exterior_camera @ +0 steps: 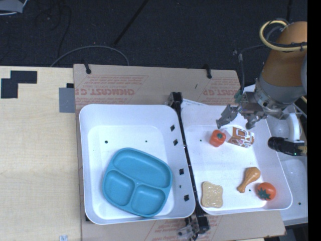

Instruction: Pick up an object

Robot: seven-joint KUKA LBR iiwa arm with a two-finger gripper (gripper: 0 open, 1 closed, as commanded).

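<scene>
2 tomatoes (pixel 217 138), 1 drumstick (pixel 249 178), 1 toast (pixel 212 194), 1 blue tray (pixel 137 182); claw (pixel 239 118) spread.

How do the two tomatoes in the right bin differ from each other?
The upper tomato lies near the back of the right bin, just below the gripper; the lower tomato lies in the front right corner, far from it. The upper tomato sits beside a small carton; the lower tomato sits beside a chicken leg. Both are red-orange, round and about the same size.
</scene>
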